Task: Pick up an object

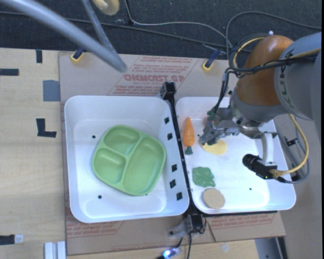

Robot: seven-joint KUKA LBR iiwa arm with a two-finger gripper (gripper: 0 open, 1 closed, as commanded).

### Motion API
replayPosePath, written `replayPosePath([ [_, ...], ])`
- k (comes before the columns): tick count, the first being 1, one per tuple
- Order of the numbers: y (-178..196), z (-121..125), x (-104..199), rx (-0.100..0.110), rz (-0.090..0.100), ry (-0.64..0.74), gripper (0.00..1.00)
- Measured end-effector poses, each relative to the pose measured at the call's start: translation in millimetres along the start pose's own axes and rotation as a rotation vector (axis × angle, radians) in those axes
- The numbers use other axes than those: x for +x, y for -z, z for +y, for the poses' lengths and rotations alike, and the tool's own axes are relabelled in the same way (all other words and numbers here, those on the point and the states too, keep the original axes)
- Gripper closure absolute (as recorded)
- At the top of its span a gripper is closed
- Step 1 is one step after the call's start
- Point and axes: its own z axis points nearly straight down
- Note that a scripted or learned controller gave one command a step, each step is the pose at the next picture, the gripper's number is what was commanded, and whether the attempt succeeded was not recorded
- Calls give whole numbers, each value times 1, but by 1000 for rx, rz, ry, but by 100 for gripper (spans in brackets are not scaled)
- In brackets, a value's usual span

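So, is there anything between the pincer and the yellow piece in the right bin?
Nothing visible does. The pincer hangs right over the yellow piece in the right bin. The carrot lies to its left, and the green item lies nearer the camera, both aside.

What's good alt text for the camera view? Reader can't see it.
A grey robot arm reaches from the right, its gripper low over a yellow item in the right bin, which also holds a carrot, a green piece and a tan round piece. The left bin holds a green divided plate.
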Motion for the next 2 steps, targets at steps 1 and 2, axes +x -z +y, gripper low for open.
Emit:
replayPosePath([
  [1,5,-8,63,0,2,2,100],
  [2,1,-19,113,1,0,0,100],
])
